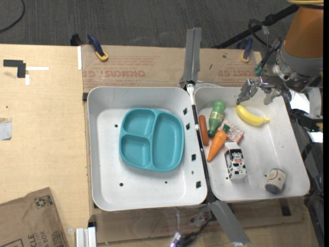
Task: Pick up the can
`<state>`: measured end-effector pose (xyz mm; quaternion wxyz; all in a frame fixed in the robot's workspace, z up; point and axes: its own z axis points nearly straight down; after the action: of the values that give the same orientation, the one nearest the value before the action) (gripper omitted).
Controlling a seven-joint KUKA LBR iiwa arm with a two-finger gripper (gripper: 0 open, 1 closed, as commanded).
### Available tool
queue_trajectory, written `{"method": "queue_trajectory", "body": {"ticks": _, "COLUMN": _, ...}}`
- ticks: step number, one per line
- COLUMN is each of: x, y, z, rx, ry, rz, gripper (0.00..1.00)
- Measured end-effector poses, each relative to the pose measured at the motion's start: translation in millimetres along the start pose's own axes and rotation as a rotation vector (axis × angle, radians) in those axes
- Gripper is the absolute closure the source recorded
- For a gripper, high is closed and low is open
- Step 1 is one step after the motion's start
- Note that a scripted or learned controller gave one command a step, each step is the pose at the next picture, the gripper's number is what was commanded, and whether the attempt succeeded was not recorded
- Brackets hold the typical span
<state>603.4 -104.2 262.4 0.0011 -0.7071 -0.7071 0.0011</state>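
can (275,180) lying near corner, well apart from pincer (258,90)

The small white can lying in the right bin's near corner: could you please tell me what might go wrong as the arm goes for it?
1. The small white can lies on its side, so it may roll away when touched.
2. It sits close to the right white bin's rim, leaving little room for a grasp.
3. The end effector hovers by the yellow banana, far from the can, and could bump the banana as it descends.
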Motion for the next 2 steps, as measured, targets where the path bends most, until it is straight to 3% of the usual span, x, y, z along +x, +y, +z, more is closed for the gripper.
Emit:
{"method": "queue_trajectory", "body": {"ticks": 1, "x": -41, "y": -78, "z": 88, "rx": 0.0, "ry": 0.0, "rz": -0.221, "gripper": 0.0}}
{"method": "queue_trajectory", "body": {"ticks": 2, "x": -95, "y": -75, "z": 17, "rx": -0.003, "ry": -0.002, "rz": -0.16, "gripper": 0.0}}
